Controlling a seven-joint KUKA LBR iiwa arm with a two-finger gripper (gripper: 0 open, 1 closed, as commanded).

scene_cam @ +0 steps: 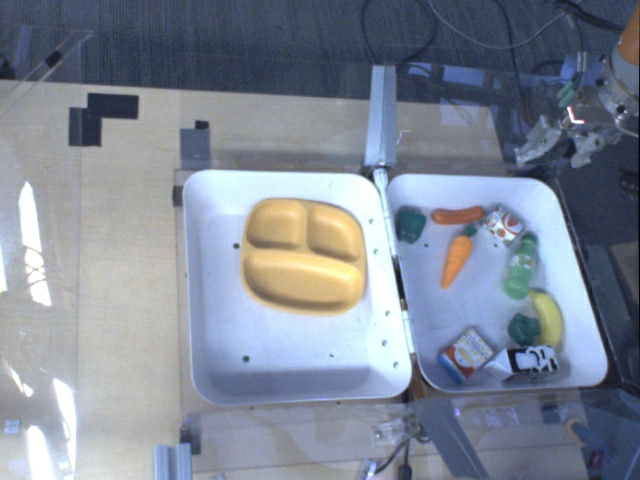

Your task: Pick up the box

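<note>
The pale wooden bench [110,298] bears two white bins side by side. The left bin [215,358] lies at its centre; the right bin [570,258] sits at three o'clock of it, touching. A black L-shaped mark [98,116] lies flat toward ten o'clock.

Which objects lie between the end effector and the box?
In the camera view, the green bottle, banana and dark green item lie between the end effector and box.

fixed overhead camera, slanted down on both bins [200,298], moderately near
</note>
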